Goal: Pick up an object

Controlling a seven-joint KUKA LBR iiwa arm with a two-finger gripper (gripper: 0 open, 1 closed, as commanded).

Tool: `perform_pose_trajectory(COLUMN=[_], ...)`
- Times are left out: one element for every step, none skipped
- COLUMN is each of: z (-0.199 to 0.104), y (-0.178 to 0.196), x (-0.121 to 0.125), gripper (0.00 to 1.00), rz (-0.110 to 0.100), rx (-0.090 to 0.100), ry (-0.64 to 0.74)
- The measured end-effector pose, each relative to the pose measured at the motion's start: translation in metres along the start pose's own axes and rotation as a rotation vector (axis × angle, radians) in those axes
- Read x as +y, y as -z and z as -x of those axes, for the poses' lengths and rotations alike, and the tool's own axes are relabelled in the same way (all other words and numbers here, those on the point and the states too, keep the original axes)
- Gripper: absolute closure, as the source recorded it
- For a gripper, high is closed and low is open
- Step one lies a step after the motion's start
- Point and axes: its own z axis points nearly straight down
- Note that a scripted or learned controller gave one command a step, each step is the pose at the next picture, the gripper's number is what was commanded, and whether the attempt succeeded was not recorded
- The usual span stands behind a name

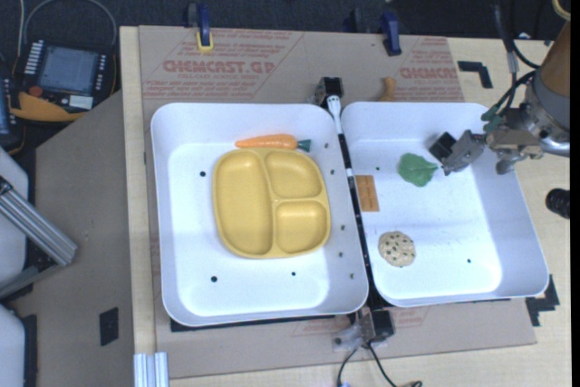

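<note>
My gripper point(475, 157) hangs over the upper right part of the right bin point(507, 276), open, with nothing between its fingers. A green leafy object point(416, 169) lies on the bin floor just left of the dark fingertip point(446, 148), close to it; I cannot tell if they touch. Lower in the same bin rests a speckled cookie point(396, 248). A small brown rectangular piece point(365, 193) lies by the bin's left wall.
The left bin point(181, 222) holds a yellow three-compartment plate point(268, 200), with an orange carrot point(267, 141) lying just behind it. Black clips sit on the seam between the bins. The arm's wrist and cables reach in from the right.
</note>
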Motion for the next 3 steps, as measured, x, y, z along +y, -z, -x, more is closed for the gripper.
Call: perform_pose_trajectory(z=[0.0,0.002,-0.006], y=[0.006,-0.057,-0.117], x=[0.002,-0.002,0.0], gripper=[0.0,0.0,0.0], rz=[0.011,0.004,0.004], rx=[-0.002,0.0,0.001], ry=[0.003,0.002,0.003])
